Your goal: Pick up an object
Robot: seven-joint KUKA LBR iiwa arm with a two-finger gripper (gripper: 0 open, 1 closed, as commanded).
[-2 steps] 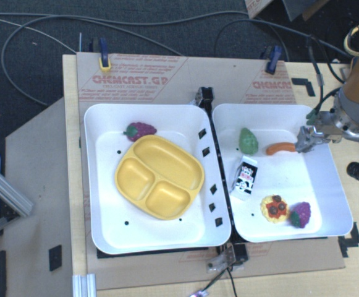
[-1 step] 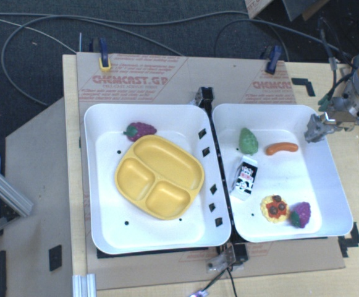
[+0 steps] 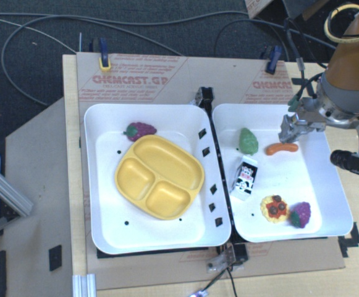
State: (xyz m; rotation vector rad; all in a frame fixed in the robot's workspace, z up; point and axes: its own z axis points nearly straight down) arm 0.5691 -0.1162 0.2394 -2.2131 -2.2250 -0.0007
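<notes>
Gripper hangs over right bin's 1 o'clock corner, directly above orange sausage, prob. lining up a grab. Can't tell whether it's spread or pinching.

Red print on the cardboard sheet

The cardboard sheet under the bins carries red lettering reading roughly "CHEMCAST GP", repeated at the right; the smaller lines beneath are too blurred to read.

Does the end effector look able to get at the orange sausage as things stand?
Probably yes: the end effector sits just above the orange sausage, which lies apart from the green piece, nothing covering it.
</notes>
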